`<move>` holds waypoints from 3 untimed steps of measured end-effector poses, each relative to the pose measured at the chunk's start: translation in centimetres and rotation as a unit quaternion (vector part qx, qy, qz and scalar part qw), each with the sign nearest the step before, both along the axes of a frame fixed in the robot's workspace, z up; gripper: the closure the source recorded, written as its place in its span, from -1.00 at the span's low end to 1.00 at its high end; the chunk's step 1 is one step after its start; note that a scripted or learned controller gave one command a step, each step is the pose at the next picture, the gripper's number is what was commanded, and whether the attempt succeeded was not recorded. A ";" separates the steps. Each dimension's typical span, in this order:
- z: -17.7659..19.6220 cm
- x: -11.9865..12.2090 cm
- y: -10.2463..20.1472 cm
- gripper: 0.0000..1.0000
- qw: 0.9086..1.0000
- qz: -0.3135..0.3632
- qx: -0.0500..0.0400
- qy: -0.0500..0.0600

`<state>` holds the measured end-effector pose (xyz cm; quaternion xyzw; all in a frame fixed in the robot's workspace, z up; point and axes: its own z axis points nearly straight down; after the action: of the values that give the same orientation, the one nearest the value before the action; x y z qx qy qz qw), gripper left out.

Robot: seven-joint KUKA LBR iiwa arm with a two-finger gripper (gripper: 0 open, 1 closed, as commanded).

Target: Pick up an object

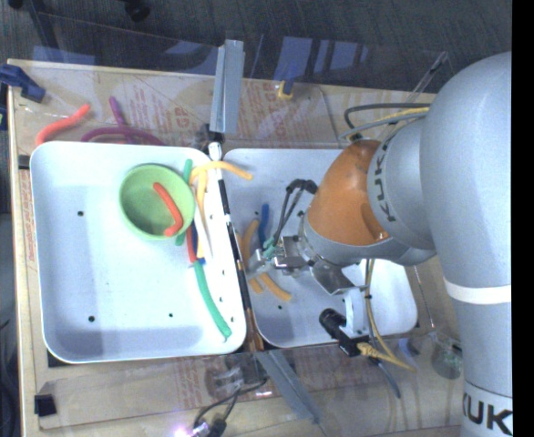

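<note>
My gripper (269, 259) hangs low over the left part of the right bin (395, 321), under the arm's orange band (344, 198). Just below it lie short orange sticks (269, 286). Another orange stick (250, 238) and a small blue piece (265, 218) lie just left of and above it. The arm hides much of the right bin. In the left bin (85, 280) a green bowl (144, 209) holds a red curved piece (169, 206). A long green stick (212, 303) lies along that bin's right side.
Yellow strips (214, 173) drape over the rim between the bins near the top. A red stick (192, 244) lies beside the bowl. An orange piece (64, 124) and a purple loop (121, 136) rest on the bench behind the left bin. Cables (376, 344) trail at the right bin's front.
</note>
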<state>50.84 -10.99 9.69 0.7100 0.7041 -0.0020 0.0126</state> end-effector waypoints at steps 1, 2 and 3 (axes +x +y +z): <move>0.9 0.1 0.6 1.00 1.000 0.007 0.006 0.004; 1.0 0.0 0.1 -1.00 1.000 0.003 0.002 0.003; 1.9 0.1 0.3 1.00 1.000 0.008 0.003 0.004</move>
<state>50.90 -10.69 11.59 0.7043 0.7099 -0.0027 0.0070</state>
